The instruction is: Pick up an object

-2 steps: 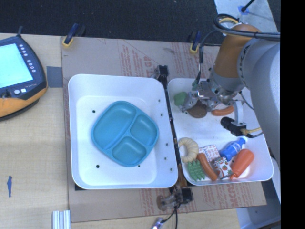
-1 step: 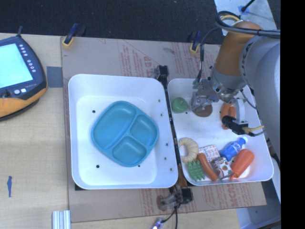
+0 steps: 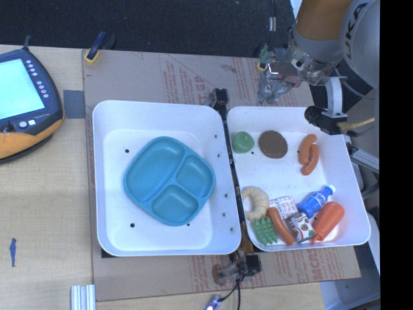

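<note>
Here, the gripper point(image 3: 274, 89) hangs above the bench beyond the right bin point(image 3: 359, 192); its opening cannot be judged. Toy foods, including a brown patty point(image 3: 273, 144), lie inside that bin.

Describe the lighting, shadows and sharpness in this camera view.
Camera view: bright, even light, with the white bins close to washed out; the blue plate casts a soft, faint shadow; the gripper is blurred, so its details are hard to read; the small toys are soft but recognisable.

Glossy plastic tray point(image 3: 169, 180), smooth white bins point(image 3: 110, 118) — bench point(image 3: 45, 199) seemingly wood.
</note>
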{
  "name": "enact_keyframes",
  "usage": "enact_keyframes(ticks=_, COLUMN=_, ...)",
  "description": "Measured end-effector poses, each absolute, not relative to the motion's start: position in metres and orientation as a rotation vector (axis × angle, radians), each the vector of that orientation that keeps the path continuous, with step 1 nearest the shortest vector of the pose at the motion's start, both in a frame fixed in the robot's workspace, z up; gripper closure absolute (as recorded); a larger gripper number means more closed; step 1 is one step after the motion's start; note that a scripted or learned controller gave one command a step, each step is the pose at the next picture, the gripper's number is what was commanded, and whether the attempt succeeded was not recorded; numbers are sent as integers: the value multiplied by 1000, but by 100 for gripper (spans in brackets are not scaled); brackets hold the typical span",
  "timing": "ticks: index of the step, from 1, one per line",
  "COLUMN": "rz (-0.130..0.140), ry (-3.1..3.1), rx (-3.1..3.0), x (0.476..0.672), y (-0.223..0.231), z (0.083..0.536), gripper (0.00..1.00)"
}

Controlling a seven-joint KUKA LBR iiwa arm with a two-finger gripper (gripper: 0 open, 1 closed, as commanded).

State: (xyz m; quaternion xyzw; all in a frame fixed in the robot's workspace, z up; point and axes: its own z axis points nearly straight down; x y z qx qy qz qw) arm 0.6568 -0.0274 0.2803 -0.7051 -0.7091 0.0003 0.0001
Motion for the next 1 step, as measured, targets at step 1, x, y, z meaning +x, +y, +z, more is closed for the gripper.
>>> enact_keyframes(ticks=1, rz=4, ry=-2226, rx=-2214, x=656, y=-28, z=279, gripper=0)
